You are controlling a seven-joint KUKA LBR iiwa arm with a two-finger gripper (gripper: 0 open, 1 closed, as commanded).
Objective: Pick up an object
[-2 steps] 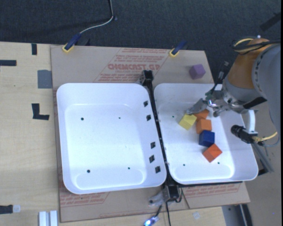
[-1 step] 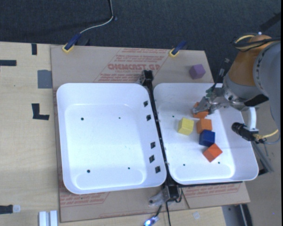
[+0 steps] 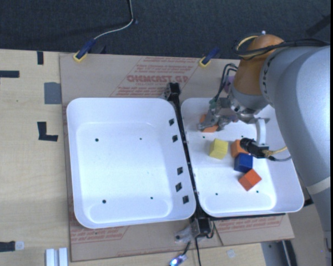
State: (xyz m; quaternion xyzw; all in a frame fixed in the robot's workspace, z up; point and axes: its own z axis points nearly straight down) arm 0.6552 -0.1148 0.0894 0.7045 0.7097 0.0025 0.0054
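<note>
The right bin point(image 3: 277, 204) holds a yellow cube point(image 3: 218, 148), a blue cube point(image 3: 243, 162), an orange cube point(image 3: 250, 179) and a small orange piece point(image 3: 240, 147) beside the blue cube. My gripper point(image 3: 210, 122) is low over the bin's far left part, just above the yellow cube. A small orange object point(image 3: 210, 129) shows right at the gripper's tip, partly hidden by it. Whether it is gripped is not visible.
The left bin point(image 3: 83, 204) lies beside the right one, with a black divider strip point(image 3: 180, 148) between them. My arm's large grey body point(image 3: 305, 110) covers the right bin's right side. A cable point(image 3: 263, 148) loops near the blue cube.
</note>
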